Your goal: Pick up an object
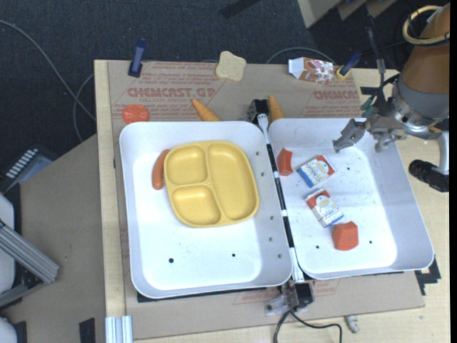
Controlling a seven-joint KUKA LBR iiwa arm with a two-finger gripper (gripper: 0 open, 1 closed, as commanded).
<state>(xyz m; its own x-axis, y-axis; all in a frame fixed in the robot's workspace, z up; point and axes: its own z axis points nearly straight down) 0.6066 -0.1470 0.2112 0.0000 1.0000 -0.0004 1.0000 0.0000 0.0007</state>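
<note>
Inside the right bin (400,213), four small things lay loose: an orange piece (285,161) by the left wall, a small carton (315,171) just beside it, a second carton (324,209) nearer the front, and a red block (345,236) nearest the front rim. None of them was grasped. The gripper (365,134) hung over the bin's far right corner, its two fingers spread apart with nothing between them. The first carton sat closest, off to the fingers' left and toward the front; the rest lay well apart from them. To do this step well, the fingers would likely need to centre over one piece, straddle its narrow sides and descend squarely. The left bin (143,249) bore a yellow divided plate (211,183) and a sausage (157,171).
</note>
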